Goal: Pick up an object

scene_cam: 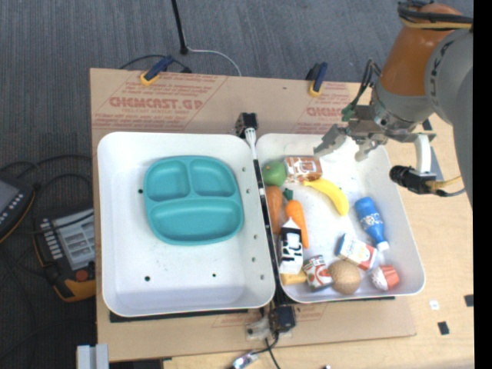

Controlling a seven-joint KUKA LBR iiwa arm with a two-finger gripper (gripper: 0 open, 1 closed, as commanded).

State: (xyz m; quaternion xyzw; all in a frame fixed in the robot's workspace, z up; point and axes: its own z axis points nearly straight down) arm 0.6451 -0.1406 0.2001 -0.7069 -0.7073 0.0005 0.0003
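Spread apart and gripping nothing, the end effector [347, 141] hangs over the far end of the right bin [406, 229], its two fingers [330, 141] splayed above bare white floor. Just below and to its left in the camera view lie a brown packet [302, 166], a green apple [274, 173] and a yellow banana [328, 193], with a blue bottle [370, 221] below it and a carrot [296, 220] farther off toward the near side. Well to its left, the other bin [123, 275] on the desk [123, 118] holds a teal divided tray [194, 199].
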